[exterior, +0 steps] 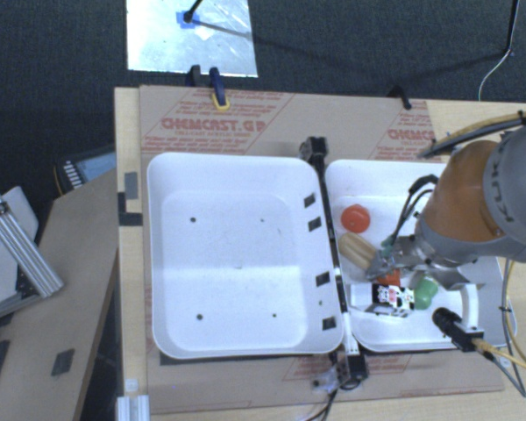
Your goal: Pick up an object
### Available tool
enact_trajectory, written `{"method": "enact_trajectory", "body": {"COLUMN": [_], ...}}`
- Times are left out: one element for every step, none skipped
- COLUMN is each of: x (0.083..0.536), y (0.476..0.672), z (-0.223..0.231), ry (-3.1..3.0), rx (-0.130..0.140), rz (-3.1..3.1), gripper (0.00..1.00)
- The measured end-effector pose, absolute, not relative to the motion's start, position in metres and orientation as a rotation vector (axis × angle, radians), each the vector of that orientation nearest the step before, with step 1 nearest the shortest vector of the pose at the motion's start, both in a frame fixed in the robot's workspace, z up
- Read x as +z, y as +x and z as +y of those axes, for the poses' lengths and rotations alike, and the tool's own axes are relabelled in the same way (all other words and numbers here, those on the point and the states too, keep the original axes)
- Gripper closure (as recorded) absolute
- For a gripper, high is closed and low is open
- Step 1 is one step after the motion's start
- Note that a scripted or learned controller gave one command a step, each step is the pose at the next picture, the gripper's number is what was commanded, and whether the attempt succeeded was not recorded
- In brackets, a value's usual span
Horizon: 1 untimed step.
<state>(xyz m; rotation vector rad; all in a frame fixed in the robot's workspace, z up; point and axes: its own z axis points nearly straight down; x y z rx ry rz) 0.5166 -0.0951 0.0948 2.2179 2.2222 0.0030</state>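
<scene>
The right bin (377, 178) holds an orange-red ball (356, 218) near its left wall. Just in front of the ball lies a tan wooden cylinder (358, 251). A green object (424, 292) and a small white, black and red object (392, 297) sit near the bin's front wall. My gripper (388, 267) hangs low in this bin, right of the tan cylinder and just above the small white object. The grey and orange wrist hides the bin's right part.
The left bin (237, 253) stands beside the right one, with a black divider strip (327, 235) between them. Both rest on a cardboard sheet (272, 117). A shiny metal plate (191, 24) lies beyond the bench's far edge.
</scene>
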Motion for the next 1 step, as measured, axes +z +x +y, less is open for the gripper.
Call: {"method": "enact_trajectory", "body": {"x": [0.1899], "y": [0.5501], "z": [-0.0217], "ry": [2.203], "rx": [0.014], "rz": [2.23], "gripper": [1.0]}}
